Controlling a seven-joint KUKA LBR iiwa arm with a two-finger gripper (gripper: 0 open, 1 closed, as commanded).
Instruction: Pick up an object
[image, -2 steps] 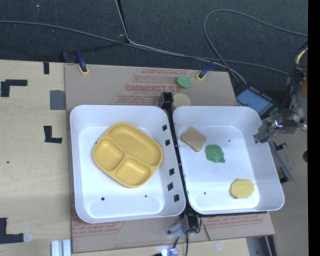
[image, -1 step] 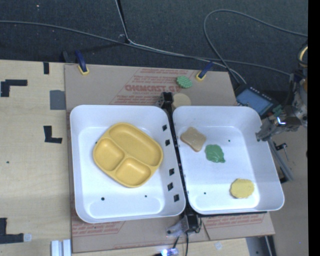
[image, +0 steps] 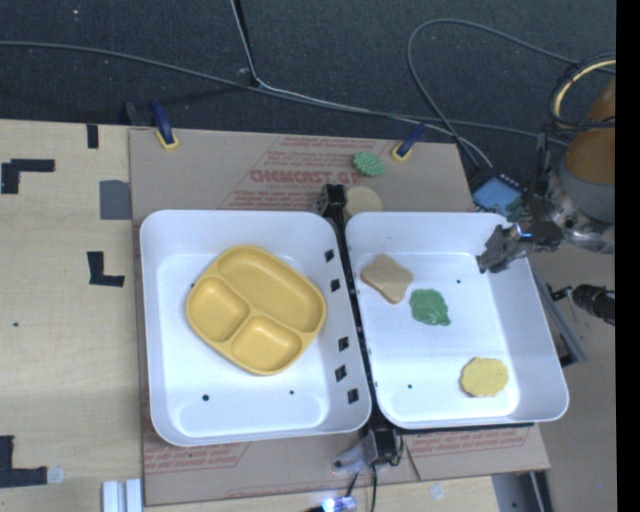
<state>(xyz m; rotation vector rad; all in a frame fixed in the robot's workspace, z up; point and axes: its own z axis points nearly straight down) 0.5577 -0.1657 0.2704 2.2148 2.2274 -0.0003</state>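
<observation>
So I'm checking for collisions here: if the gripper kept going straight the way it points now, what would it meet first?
The gripper points down and leftward over the right bin. It would probably meet the bin's bare white floor first, short of the green piece, though depth is hard to judge from this slanted view.

The right bin (image: 520, 330) holds 3 small objects set well apart: a tan piece (image: 386, 278), a green piece (image: 431, 307) and a yellow disc (image: 485, 377), with bare floor between. A yellow divided tray (image: 256, 310) covers most of the left bin (image: 170, 400).
</observation>
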